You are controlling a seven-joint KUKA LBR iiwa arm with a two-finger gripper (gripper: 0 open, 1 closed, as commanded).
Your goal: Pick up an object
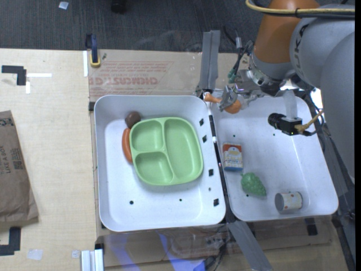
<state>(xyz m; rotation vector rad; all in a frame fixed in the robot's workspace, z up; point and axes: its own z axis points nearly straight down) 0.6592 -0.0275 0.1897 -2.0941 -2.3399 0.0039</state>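
Dark carpet lies beyond the bench; my gripper (pixel 230 101) hovers at the right bin's (pixel 316 168) far-left corner, seemingly pinching an orange object (pixel 232 105); rim contact could dislodge it.

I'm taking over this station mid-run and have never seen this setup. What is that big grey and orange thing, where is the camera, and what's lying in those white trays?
That is a robot arm, reaching in from the right. One fixed camera looks down at a slant. Its gripper is at the far corner of the right bin, by something small and orange; whether it grips that is unclear. The bin holds a small box, a green lump and a can. The left bin holds a green divided plate.
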